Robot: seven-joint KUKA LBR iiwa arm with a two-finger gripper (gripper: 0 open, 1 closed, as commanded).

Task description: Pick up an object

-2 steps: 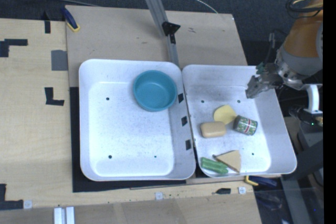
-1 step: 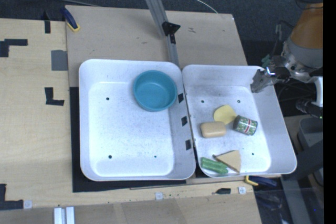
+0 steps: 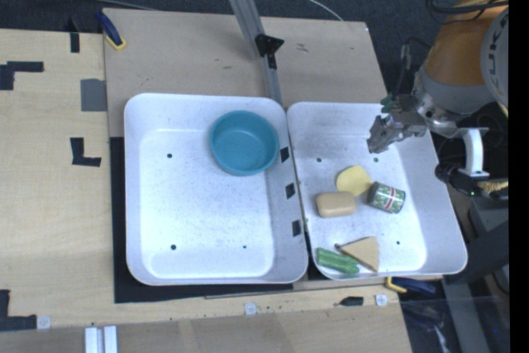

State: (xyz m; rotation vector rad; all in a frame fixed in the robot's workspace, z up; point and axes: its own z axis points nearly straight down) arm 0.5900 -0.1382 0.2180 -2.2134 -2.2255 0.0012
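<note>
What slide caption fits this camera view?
Gripper above right bin with can and food items; blue bowl in left bin.

2 white bins (image 3: 149, 178), 1 blue bowl (image 3: 243, 142), 1 can (image 3: 386, 197), 1 yellow disc (image 3: 354, 178), 1 tan block (image 3: 335, 204), 1 tan wedge (image 3: 362, 251), 1 green piece (image 3: 336, 261).

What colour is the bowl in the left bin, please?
The bowl is blue, seen clearly in the camera view.

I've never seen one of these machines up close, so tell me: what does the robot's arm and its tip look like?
The arm is a rounded, bulky limb with a broad orange band above grey casing near the wrist. Dark letters mark its shell at the picture's edge, and thin dark cables loop over its top. It ends in a small dark-grey metal end effector, much slimmer than the arm.
</note>
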